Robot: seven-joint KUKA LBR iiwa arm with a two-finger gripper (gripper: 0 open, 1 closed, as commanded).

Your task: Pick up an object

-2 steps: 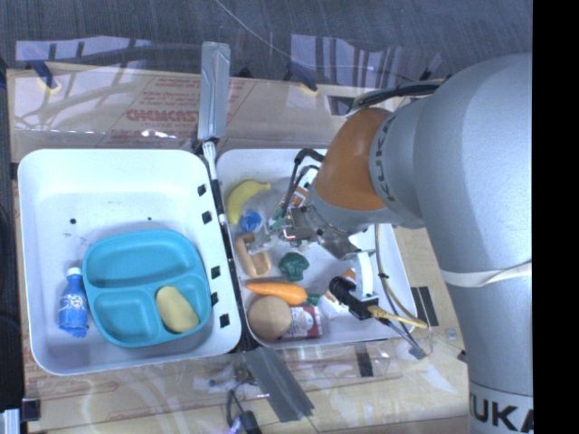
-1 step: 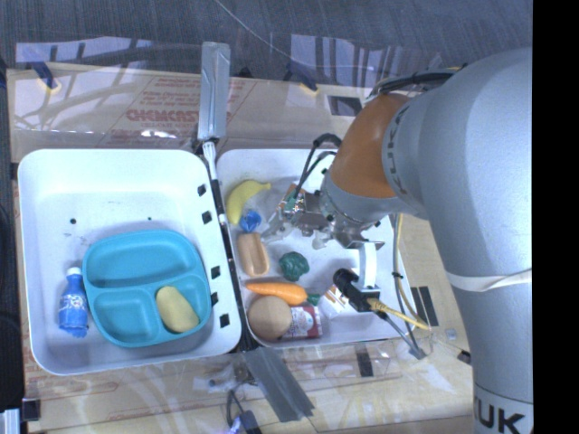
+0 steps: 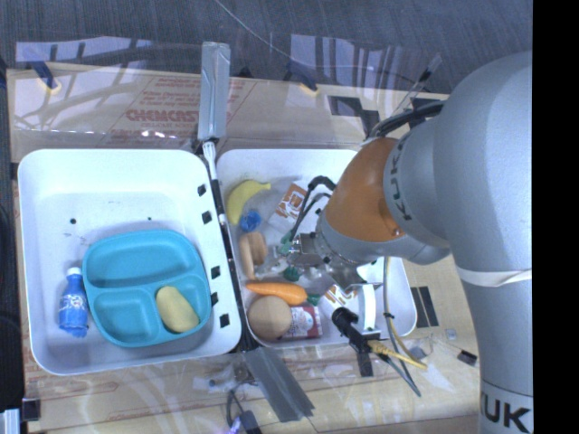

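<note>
Arm: grey KUKA arm (image 3: 470, 179) overhangs the right white bin (image 3: 398, 310).
Gripper (image 3: 303, 256): grip state cannot be told.
Risk: crowded orange carrot (image 3: 279, 290) and round tan potato (image 3: 269, 316) invite a mis-grasp.

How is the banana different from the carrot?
The banana is yellow and curved; the carrot is orange and straighter. The banana lies near the far end of the right bin, while the carrot lies nearer the front, just above a round tan ball. The banana looks fatter, and the carrot narrows toward one end. Both are long play foods lying flat in the same bin.
</note>
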